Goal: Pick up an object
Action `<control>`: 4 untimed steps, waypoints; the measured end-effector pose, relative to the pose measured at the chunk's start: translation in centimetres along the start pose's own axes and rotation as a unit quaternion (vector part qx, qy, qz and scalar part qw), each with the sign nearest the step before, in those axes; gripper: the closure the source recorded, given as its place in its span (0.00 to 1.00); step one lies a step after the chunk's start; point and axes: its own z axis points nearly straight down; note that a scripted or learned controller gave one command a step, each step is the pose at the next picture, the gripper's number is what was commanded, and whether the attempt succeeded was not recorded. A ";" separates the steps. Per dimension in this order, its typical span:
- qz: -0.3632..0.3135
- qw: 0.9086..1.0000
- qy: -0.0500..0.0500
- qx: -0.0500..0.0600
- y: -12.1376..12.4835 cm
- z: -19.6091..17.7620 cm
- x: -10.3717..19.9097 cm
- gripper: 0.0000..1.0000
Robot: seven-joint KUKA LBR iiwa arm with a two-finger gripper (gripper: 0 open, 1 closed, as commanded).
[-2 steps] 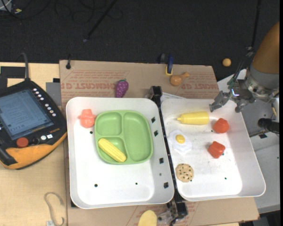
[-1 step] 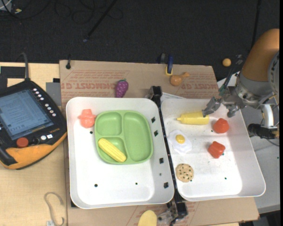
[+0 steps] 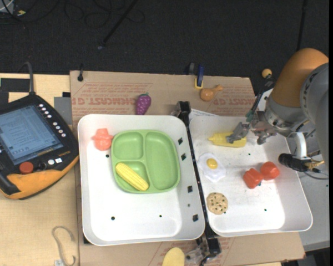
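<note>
Just under my end effector [image 3: 237,134], at the far side of the right bin [image 3: 299,204], lies the yellow banana [image 3: 225,141], its long axis running left-right, though I cannot tell how my tip is set.

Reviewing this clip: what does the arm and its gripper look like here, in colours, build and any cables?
The arm is bulky and rounded, grey, with a broad orange band above the wrist. The gripper is a small dark grey metal assembly with thin fingers. Thin dark cables run along the wrist.
</note>
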 end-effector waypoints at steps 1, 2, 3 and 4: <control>0.000 1.000 0.002 0.003 0.3 0.9 0.2 0.00; -0.002 1.000 0.005 0.007 0.3 -0.4 0.3 1.00; 0.004 1.000 -0.003 -0.002 -0.4 -5.6 -0.2 1.00; 0.005 1.000 -0.003 -0.002 -1.0 -11.9 -0.5 1.00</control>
